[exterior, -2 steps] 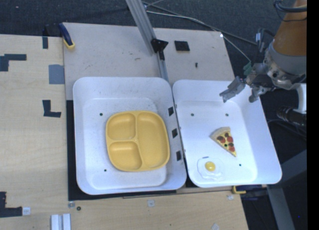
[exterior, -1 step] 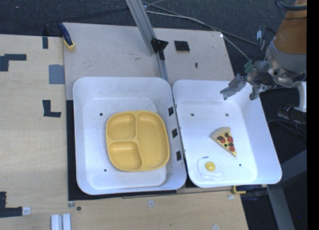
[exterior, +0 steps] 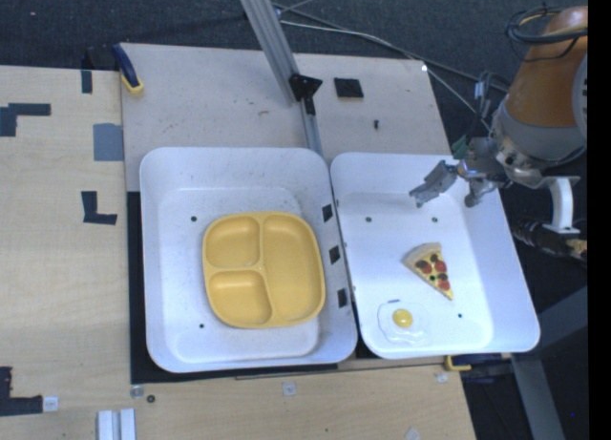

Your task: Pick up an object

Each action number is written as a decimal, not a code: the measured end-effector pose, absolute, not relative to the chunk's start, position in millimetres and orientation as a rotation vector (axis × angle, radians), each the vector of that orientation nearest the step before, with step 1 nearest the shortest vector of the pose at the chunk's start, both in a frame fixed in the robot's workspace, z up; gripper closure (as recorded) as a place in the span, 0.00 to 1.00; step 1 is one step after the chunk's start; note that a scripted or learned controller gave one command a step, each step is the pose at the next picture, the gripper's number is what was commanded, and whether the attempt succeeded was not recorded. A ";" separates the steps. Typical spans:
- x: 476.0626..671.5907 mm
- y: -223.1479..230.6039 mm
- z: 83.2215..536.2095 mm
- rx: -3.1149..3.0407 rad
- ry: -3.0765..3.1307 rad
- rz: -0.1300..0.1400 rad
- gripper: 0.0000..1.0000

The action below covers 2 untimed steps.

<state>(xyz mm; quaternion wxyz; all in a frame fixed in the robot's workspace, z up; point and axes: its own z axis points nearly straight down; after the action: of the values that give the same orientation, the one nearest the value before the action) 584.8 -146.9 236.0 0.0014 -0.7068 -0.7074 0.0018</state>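
Bins (two, white) sit on a wooden bench; the gripper hangs spread, holding nothing.

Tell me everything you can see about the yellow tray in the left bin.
The yellow tray is a rounded rectangle that looks like smooth plastic, with three compartments: two on its left side and one long one on its right. All three hold nothing. It lies flat and upright, turned slightly, near the middle of the left bin, resting on the bin's white floor. Nothing else touches it; the pincer is over the other bin.
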 end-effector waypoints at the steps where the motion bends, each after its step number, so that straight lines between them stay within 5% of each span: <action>1: 582.3 -145.5 192.3 -2.218 -2.220 0.006 0.00; 2: 576.3 -149.1 146.7 -2.219 -2.220 0.006 0.00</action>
<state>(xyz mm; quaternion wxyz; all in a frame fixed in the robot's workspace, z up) 576.3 -149.1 146.7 0.0017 -0.7069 -0.7073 0.0019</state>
